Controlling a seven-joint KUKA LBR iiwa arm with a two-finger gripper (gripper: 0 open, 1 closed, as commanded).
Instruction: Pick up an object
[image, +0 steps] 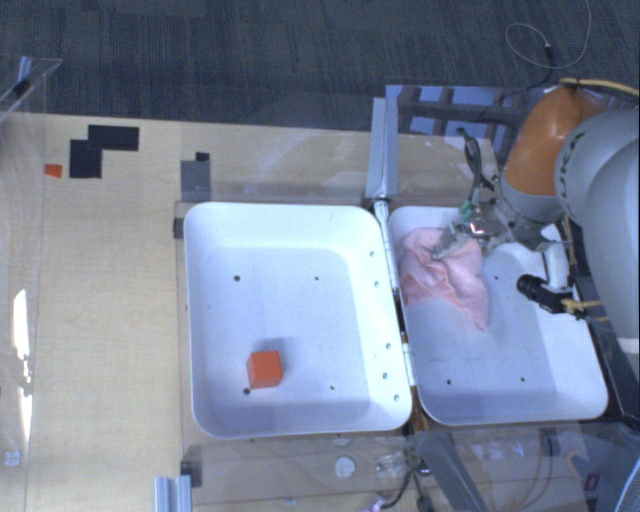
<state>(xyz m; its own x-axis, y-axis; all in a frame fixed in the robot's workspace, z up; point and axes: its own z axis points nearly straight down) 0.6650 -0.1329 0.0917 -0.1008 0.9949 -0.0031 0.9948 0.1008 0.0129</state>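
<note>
camera view: your claw (468, 226) sat at pink cloth (448, 272) top edge, rt bin (520, 390); grip state can't tell. orange block (265, 369) in lt bin (290, 225).

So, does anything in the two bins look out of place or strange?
Only the pink cloth: it lies crumpled in a heap at the right bin's far left corner, with the gripper at its edge. The orange block sits flat in the left bin.

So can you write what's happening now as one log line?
end effector at pink cloth | right bin | orange block in left bin | grasp unconfirmed
</note>
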